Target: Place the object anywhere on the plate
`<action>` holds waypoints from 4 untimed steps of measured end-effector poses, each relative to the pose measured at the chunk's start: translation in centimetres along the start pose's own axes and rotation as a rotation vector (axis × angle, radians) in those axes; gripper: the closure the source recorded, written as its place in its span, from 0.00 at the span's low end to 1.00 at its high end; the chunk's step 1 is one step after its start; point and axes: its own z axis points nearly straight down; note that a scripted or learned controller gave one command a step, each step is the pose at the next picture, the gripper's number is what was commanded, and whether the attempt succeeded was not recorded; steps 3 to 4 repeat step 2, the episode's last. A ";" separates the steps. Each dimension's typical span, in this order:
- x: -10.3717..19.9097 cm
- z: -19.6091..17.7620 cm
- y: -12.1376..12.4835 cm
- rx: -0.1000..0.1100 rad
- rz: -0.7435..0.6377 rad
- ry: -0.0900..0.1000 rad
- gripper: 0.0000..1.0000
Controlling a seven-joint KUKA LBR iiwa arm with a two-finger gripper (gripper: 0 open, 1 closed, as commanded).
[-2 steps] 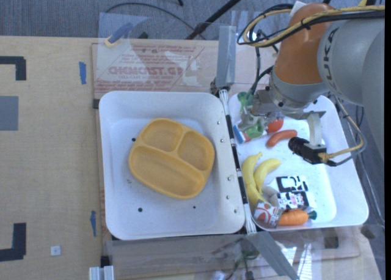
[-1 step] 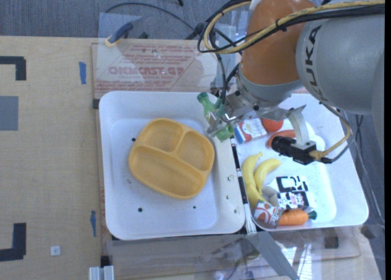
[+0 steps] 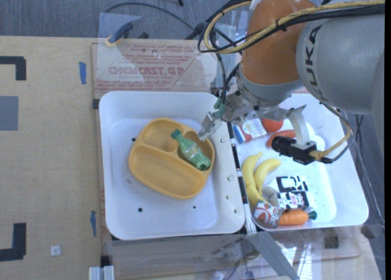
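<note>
Bottle [image 3: 192, 150], green with a paler label, lies on its side in the upper right compartment of the yellow divided plate [image 3: 160, 172], its length running diagonally across the plate's rim-side section, so it looks already delivered. Just beside its cap end, the gripper [image 3: 208, 127] hangs with its fingers apart and nothing between them, which suggests a release. Bananas [image 3: 259, 173] and a carrot [image 3: 292, 217] wait in the right bin [image 3: 348, 178].

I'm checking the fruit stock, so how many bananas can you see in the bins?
2, both in the right bin, side by side near its left wall: one banana and the other banana. The arm may hide more.
</note>
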 end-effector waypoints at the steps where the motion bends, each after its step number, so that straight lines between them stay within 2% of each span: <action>1: 0.0 -0.8 0.0 0.001 0.001 0.000 1.00; 2: 0.0 -0.8 0.0 0.001 0.002 0.000 0.00; 4: 0.0 -0.8 0.0 0.001 0.002 0.000 0.00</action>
